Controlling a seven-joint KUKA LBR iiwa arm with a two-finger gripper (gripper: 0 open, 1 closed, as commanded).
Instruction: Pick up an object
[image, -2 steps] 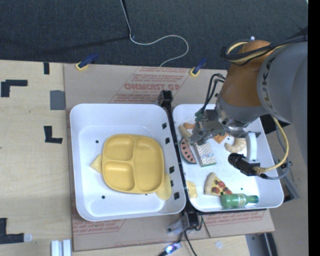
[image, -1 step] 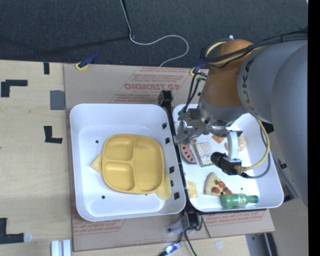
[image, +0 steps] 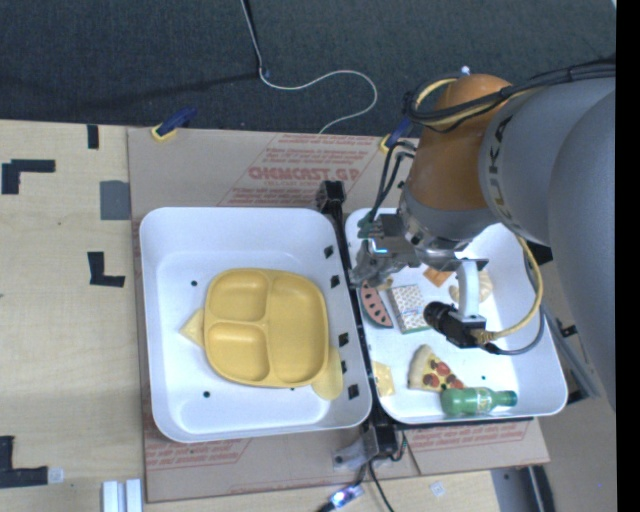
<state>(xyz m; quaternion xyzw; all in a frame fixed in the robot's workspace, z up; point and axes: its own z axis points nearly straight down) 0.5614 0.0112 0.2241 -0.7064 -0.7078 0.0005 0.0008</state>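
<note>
My gripper (image: 385, 262) hangs over the left part of the right bin (image: 545, 390), just above a watermelon slice (image: 375, 304) and a small patterned grey card (image: 408, 305). Nothing shows between its fingers. A pizza slice (image: 432, 369) and a green bottle (image: 477, 401) lie toward the bin's front. A cream-coloured piece (image: 482, 290) and an orange bit (image: 437, 273) sit behind the wrist. A pale yellow piece (image: 382, 379) rests at the bin's front left.
The left bin (image: 165, 250) holds a yellow divided plate (image: 268, 326) lying on a yellow flat piece. The arm's grey body covers the right bin's back right. A black clip (image: 331, 196) sits where the bins meet at the back.
</note>
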